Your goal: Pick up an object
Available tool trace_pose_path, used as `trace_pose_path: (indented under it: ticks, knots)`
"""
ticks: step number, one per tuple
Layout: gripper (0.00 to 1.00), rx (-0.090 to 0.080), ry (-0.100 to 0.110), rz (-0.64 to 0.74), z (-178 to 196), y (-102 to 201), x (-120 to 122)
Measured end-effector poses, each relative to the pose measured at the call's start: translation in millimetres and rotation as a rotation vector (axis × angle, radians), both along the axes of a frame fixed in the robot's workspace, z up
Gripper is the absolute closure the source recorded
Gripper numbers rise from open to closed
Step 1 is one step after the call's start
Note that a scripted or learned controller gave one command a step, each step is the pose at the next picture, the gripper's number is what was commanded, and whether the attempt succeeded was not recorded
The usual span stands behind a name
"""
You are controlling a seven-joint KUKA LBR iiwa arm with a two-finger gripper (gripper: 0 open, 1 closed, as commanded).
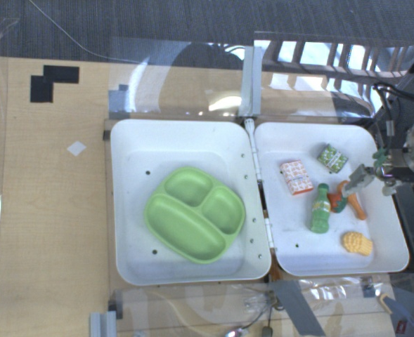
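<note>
Cannot tell the tool's (370, 175) state: small, blurred, partly cut off at 3 o'clock of the right bin (291, 255). Just beside its tip, an orange carrot-like piece (356, 206) with a red bit, hard to make out. Toward 9 o'clock from there, green bottle (320, 210), red-and-white carton (296, 177); green box (332, 159) at 12; yellow corn (357, 243) at 6. Left bin (133, 153): green divided plate (195, 215). All on the pale wooden surface (45, 209).

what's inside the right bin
The right bin holds a green bottle, red-white box, green packet, yellow corn and carrot. The claw covers part of the carrot cluster.
</note>
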State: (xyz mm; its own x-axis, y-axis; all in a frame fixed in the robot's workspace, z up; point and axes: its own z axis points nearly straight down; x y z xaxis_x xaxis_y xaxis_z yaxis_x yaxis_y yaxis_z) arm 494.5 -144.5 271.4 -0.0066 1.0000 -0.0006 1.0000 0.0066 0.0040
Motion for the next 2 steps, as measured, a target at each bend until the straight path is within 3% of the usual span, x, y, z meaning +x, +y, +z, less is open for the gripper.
trace_pose_path:
  ticks: [1,2]
  knots:
    - [0.0,0.0,0.001,0.0,-62,14,104]
    - [0.0,0.001,-0.001,-0.003,-176,20,59]
